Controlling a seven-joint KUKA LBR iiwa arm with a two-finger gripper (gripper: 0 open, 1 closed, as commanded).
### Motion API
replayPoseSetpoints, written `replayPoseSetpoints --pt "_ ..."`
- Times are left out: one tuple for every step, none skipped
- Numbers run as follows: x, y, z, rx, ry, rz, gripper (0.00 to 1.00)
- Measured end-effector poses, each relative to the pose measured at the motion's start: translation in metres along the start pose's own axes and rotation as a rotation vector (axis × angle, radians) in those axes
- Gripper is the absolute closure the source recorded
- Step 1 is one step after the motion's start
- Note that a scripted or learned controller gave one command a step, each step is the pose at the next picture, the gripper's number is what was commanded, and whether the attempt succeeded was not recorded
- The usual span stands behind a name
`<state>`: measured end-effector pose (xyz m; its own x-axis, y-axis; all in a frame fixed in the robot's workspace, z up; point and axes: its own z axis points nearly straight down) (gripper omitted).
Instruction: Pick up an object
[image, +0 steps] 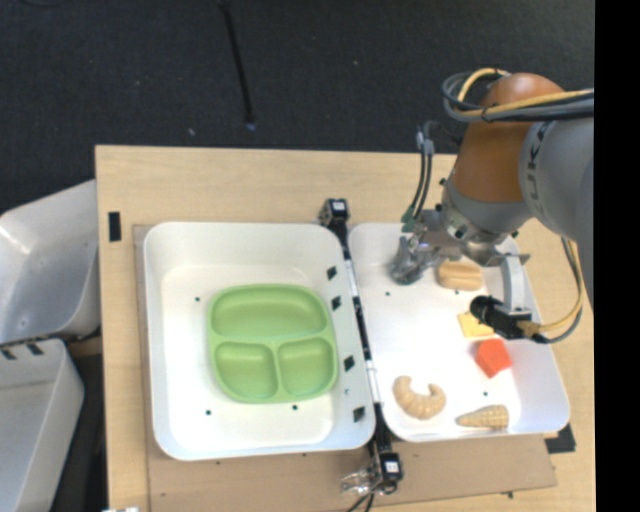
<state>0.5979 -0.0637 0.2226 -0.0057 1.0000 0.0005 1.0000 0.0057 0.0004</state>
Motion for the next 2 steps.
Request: replayPoseSetpoints --pt "0.054 -0.002 -0.010 -0.001 0.001 -0.001 1.00" --pt "0.113 0.007 -0.021 -0.001 0.001 -0.003 1.00"
